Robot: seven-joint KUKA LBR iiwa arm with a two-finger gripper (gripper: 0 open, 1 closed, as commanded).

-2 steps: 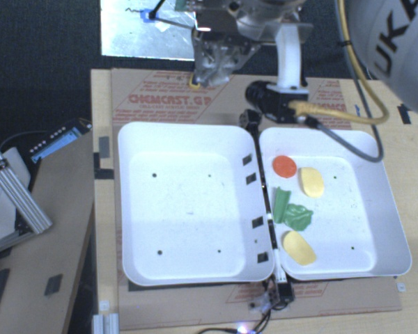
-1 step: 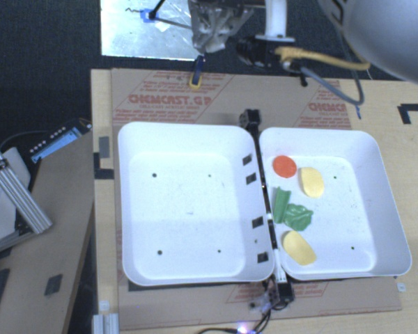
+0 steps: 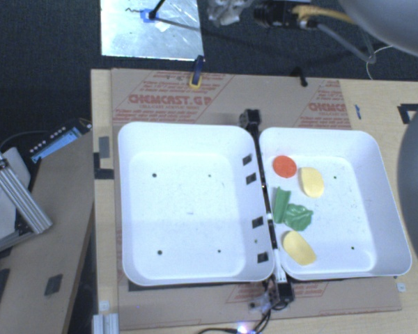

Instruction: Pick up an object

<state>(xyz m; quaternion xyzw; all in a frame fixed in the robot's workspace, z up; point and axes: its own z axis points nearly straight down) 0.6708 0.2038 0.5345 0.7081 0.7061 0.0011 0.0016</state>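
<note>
The two shallow plastic bins are plain white, the left bin marked by a few small dark dots and the right bin flecked with fine dark specks. In the right bin lie a flat round orange-red disc, a pale yellow oval piece, a bright green leafy-shaped piece and a deeper yellow oval piece. Black clips run down the seam between the bins. The tan cardboard sheet beneath carries red-brown printed lettering. A shiny silver square plate lies on dark carpet.
</note>
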